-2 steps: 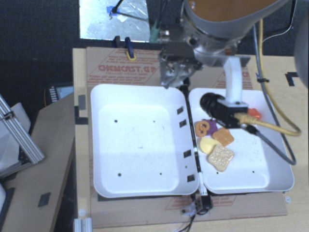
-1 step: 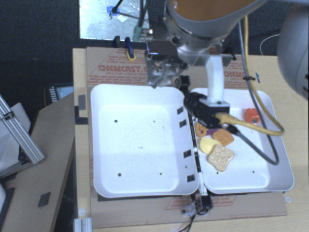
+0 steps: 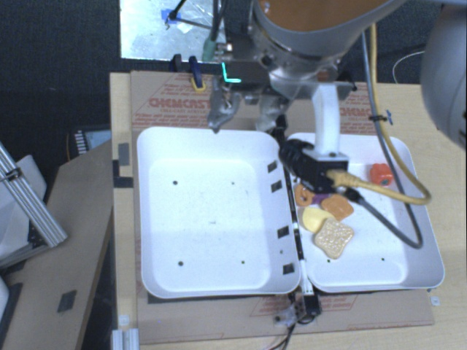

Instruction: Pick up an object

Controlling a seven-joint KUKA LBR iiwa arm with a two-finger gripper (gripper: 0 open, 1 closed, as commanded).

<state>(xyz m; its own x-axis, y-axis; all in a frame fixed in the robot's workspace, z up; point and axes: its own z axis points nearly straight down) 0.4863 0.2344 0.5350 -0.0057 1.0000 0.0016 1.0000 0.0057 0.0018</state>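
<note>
My gripper (image 3: 245, 117) hangs over the far rim of the left bin (image 3: 157, 195), under the big grey and orange wrist. Its two fingers (image 3: 219, 115) stand apart, open, with nothing between them. The small objects lie in the right bin (image 3: 408, 261), near its left side: a tan waffle-like piece (image 3: 334, 238), a yellow piece (image 3: 314, 219), an orange piece (image 3: 338, 208) and a small purple and orange ring (image 3: 303, 195). A red-orange object (image 3: 380, 173) sits apart, further right. All of them are right of and nearer than the gripper.
A black fitting (image 3: 310, 168) with a yellow hose (image 3: 387, 189) and dark cables drapes over the right bin beside the objects. A white post (image 3: 326, 126) rises behind it. The divider between the bins carries black clips (image 3: 284, 232). Blue and yellow clamps (image 3: 195, 71) sit at the board's far edge.
</note>
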